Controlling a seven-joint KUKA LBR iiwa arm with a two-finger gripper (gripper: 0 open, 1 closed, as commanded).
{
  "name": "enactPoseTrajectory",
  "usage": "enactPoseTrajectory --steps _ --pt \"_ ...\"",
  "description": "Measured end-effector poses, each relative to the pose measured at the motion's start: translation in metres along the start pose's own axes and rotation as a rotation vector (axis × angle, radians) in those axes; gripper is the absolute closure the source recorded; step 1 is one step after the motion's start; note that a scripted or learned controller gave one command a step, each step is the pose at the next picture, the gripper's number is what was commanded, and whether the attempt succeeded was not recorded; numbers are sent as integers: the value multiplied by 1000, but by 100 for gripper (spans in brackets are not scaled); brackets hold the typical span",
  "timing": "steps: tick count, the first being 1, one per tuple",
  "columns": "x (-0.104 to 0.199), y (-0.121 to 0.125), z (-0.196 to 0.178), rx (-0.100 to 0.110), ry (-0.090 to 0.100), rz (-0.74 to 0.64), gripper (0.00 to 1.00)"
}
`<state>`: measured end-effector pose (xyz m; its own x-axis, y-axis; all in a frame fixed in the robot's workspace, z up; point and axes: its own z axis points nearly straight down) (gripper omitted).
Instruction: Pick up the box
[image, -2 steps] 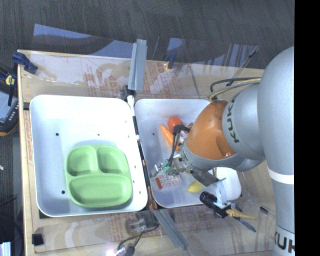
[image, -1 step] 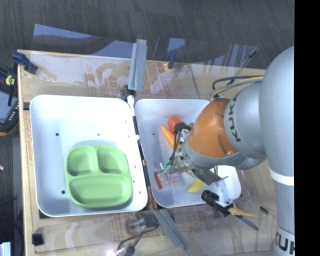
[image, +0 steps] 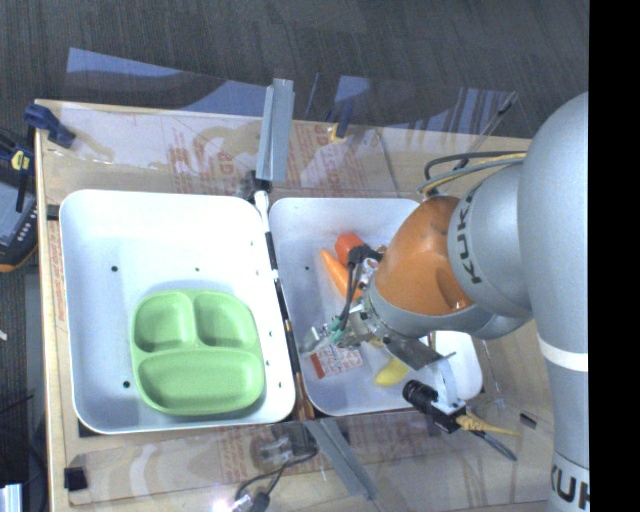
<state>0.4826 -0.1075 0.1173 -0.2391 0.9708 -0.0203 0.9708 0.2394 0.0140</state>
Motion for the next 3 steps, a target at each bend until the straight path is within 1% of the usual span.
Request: enactPoseTrajectory --steps 1,2,3 --pt "2 -4 20 5 4 130 0" --pt "5 -1 10 6 13 120 100" --pt "54 50 -142 18 20 287 100"
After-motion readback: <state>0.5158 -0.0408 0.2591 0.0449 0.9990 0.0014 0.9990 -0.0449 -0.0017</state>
